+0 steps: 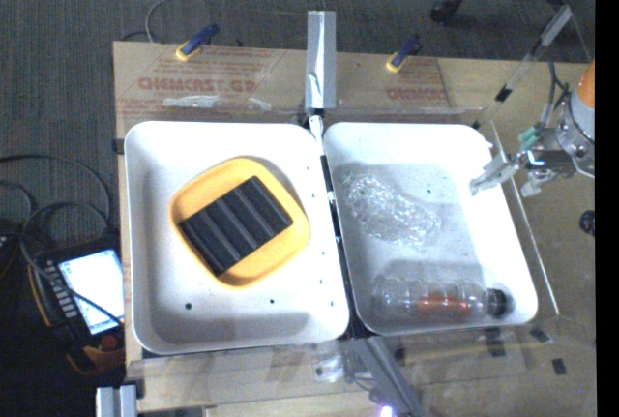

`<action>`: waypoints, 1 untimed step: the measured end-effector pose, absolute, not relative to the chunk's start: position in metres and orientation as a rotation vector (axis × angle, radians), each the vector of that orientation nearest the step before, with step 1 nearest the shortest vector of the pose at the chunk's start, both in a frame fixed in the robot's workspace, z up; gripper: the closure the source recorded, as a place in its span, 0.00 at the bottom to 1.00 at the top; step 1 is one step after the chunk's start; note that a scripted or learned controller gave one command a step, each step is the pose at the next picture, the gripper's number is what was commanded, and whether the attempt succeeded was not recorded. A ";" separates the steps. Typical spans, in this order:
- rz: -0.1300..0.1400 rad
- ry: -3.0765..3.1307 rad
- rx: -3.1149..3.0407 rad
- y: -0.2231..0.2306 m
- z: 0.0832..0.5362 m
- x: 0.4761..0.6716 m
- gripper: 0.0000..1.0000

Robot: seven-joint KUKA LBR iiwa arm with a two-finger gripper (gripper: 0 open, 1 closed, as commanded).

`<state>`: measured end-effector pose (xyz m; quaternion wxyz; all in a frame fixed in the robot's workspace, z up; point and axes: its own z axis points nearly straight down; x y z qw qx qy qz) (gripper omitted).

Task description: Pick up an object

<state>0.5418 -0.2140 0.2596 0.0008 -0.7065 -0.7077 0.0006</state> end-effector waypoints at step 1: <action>0.001 -2.244 -2.194 -0.156 0.118 0.570 0.00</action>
